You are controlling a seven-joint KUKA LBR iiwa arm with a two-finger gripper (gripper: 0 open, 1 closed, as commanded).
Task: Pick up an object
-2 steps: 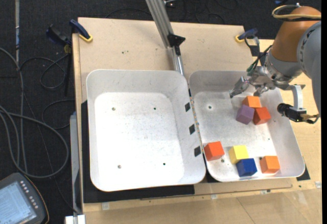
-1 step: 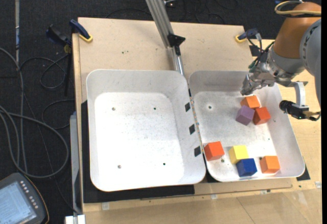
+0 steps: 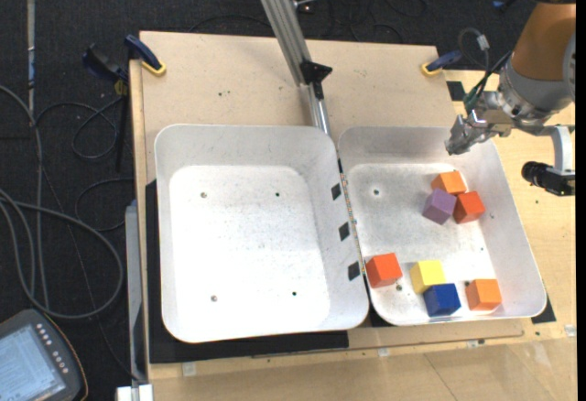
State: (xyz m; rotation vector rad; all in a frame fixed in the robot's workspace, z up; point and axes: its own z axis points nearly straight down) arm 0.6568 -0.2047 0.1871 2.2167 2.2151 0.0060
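Blocks sit in two loose groups in the right bin [image 3: 513, 207] on our tabletop [image 3: 229, 79]. Toward the far side we see an orange block [image 3: 449, 182], a purple block [image 3: 439, 206] and a red-orange block [image 3: 469, 206], all just beside one another, the purple one touching or nearly touching its neighbours. Near the front rim lie another orange block [image 3: 384, 268], a yellow block [image 3: 426, 275] with a blue block [image 3: 442, 298] pressed against its near side, and one more orange block [image 3: 483, 294] just to the right of the blue one. Our hand [image 3: 461, 141] hangs over the far right corner of that bin, up and to the right of the purple block and apart from every block; we cannot tell whether it is open or closed, and nothing shows in it. The left bin [image 3: 174, 207] stands just beside the right one, their inner rims meeting along the middle.
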